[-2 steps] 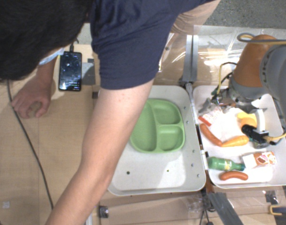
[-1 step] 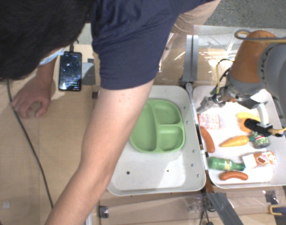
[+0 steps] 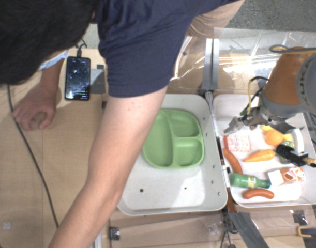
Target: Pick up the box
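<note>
While the gripper (image 3: 242, 121) hangs low in the right bin (image 3: 227, 105), jaws spread with nothing between them, the box (image 3: 238, 143) lies flat just below the fingertips, apart from them. Sausage (image 3: 233, 161) beside it, carrot (image 3: 260, 156) right.

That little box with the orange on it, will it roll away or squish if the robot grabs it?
The box looks flat-sided and lies in the right bin, so it probably won't roll. It seems a small carton, likely light, and might dent under a hard squeeze.
</note>
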`<act>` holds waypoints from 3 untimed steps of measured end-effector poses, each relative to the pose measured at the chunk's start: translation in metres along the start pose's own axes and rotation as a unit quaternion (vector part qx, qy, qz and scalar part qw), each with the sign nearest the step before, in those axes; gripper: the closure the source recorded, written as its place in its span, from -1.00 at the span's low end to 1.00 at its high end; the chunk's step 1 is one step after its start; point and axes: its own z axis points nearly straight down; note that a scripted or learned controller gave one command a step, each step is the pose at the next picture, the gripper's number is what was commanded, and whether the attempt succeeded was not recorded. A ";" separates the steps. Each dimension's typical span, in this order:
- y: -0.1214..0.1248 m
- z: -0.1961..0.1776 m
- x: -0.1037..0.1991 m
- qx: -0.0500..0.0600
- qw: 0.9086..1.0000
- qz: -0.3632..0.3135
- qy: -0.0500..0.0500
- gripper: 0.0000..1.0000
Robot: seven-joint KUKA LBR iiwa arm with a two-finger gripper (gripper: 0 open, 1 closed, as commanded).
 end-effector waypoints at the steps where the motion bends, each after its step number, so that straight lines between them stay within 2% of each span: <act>1: -0.040 -0.001 0.004 -0.001 1.000 -0.013 0.000 -1.00; 2: -0.037 -0.014 0.003 -0.005 1.000 -0.012 -0.002 1.00; 3: -0.038 -0.014 0.003 -0.005 1.000 -0.013 -0.002 -1.00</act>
